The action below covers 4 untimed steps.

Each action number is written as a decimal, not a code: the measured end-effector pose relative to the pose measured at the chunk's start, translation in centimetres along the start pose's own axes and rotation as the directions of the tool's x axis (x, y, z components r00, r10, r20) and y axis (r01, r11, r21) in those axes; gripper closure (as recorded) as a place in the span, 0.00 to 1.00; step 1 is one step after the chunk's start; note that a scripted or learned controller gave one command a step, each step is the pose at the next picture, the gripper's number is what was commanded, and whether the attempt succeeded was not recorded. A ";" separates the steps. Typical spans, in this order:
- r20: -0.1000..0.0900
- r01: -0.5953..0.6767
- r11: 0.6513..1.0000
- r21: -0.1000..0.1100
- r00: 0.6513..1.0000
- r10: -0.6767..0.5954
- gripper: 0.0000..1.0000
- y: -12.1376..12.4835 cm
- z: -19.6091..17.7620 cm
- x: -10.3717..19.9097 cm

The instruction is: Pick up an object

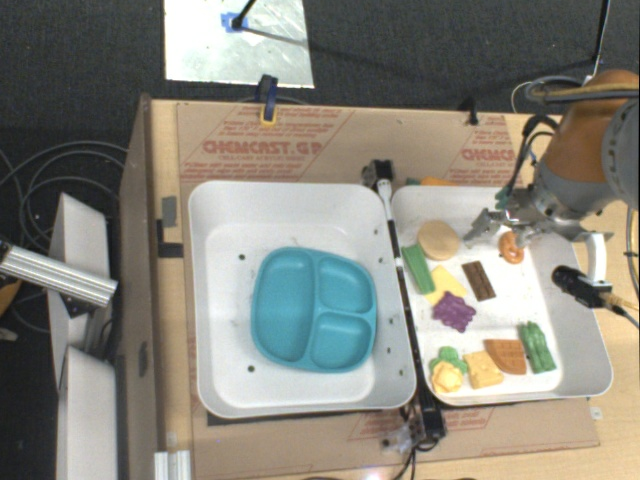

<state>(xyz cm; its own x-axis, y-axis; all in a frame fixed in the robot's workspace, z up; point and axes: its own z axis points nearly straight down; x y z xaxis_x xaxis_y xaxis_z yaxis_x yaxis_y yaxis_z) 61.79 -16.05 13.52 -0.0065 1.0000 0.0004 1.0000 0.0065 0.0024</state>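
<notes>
Two shallow white bins sit side by side on a cardboard-covered bench. The left bin (215,218) contains a blue divided plate (313,308), lying flat near its centre. The right bin (585,363) contains a scatter of toy food items: a round tan piece (438,239) at far left, a green strip (417,268) just beside the dividing wall, a yellow piece (447,281), a purple piece (454,312), a brown bar (479,280), and along the near edge a yellow-green piece (447,369), two tan and orange waffle-like pieces (497,361) and a green piece (537,347). The arm (590,158) enters from the right; its gripper (508,223) hangs over the far part of the right bin, directly above a small orange ring-shaped object (512,247). Whether the gripper is spread or closed, or touches the ring, cannot be told.
</notes>
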 end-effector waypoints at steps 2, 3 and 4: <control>0.003 -0.002 1.000 -0.003 1.000 0.002 0.00 -8.0 4.8 6.1; 0.000 -0.005 1.000 0.004 1.000 0.005 0.00 -9.8 5.1 6.7; -0.001 -0.003 1.000 0.000 1.000 0.003 1.00 -9.6 4.0 6.7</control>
<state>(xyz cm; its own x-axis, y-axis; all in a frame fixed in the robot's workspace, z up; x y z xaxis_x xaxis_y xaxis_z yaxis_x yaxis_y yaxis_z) 52.16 -9.39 9.47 -0.0031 1.0000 0.0011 1.0000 0.0031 0.0020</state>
